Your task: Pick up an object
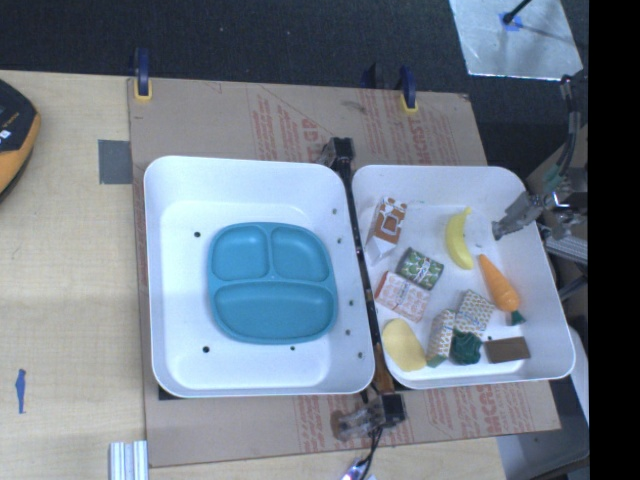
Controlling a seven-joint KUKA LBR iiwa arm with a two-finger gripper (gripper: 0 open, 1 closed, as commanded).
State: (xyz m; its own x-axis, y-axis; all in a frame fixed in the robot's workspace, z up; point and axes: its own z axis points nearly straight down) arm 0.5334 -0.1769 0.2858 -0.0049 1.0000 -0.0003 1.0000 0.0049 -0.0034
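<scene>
The right bin [437,179] holds several small things. A yellow banana [458,239] lies near its far right, with an orange carrot [498,283] just in front of it. A brown-and-white packet [388,220], a green packet [420,268] and a pink packet [402,295] lie toward the bin's left. Along the front are a pale yellow lemon [403,344], two patterned packets [473,311], a dark green piece [464,348] and a brown block [506,349]. My gripper [505,224] reaches in over the bin's right wall, just right of the banana and above the carrot, with nothing seen in it.
The left bin [160,268] holds a blue divided plate [272,281]. Black clips [340,151] join the two bins at the back and front. Cardboard lies under both bins, clamped at the far edge. A yellow-black object [12,133] sits at the far left.
</scene>
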